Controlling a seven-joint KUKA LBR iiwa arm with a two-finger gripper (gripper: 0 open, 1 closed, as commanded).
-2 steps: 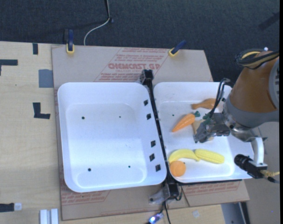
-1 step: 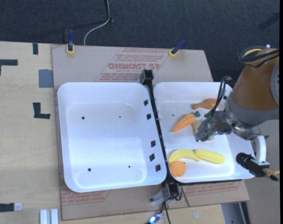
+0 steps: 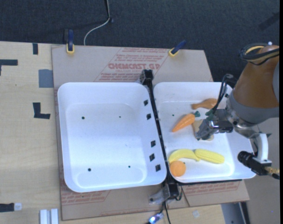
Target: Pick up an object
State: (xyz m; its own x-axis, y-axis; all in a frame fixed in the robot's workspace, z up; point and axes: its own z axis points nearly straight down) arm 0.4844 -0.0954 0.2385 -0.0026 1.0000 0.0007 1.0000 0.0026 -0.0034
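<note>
1. Reaching in from the right, the grey arm with its orange band bends down over the right bin, its wrist tilted toward the bin's middle.
2. Beneath everything lies the surface, a pale wooden top with a cardboard sheet under both bins.
3. Well to the left of the fingers sits the left bin, touching the right bin along a dark divider.
4. At the arm's end, the fingers hang low over the floor of the right bin; how far apart they stand cannot be told, and nothing can be seen held between them.
5. Just below the fingers lies a yellow corn cob, with a banana touching its left end.
6. Just left of the fingers lies a carrot, tilted, its green tip nearest them.
7. Above the fingers, partly hidden by the arm's cable, rests an orange-tan piece whose kind is unclear.
8. Furthest below and left of the fingers, an orange ball sits against the banana, near the bin's front corner.
</note>
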